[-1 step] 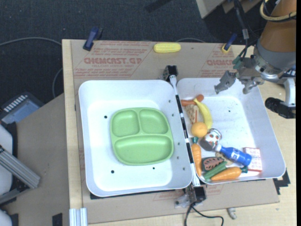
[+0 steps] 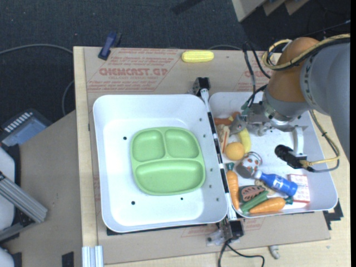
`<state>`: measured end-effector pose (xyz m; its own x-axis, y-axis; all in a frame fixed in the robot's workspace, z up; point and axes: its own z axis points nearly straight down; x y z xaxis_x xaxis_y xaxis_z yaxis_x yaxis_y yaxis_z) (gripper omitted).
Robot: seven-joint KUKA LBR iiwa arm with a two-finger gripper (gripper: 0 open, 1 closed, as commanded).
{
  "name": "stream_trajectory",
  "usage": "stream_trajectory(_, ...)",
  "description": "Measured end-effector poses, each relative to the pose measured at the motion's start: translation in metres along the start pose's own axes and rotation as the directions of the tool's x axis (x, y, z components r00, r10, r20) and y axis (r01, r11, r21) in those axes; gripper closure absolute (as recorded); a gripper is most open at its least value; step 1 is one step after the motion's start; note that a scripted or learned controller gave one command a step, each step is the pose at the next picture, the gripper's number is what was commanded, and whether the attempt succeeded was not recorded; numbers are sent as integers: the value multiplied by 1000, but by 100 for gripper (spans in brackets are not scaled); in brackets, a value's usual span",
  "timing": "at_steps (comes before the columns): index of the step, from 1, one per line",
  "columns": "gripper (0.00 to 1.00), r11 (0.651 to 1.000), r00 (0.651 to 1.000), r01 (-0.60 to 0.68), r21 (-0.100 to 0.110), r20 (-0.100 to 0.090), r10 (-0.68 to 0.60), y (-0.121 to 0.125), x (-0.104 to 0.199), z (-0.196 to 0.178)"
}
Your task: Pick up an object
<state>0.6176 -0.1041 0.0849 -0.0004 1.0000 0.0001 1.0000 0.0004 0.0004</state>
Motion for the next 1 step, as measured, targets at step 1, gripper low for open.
stream_trajectory(1,0,1000,1000,0,-1,0,0,2,11,0)
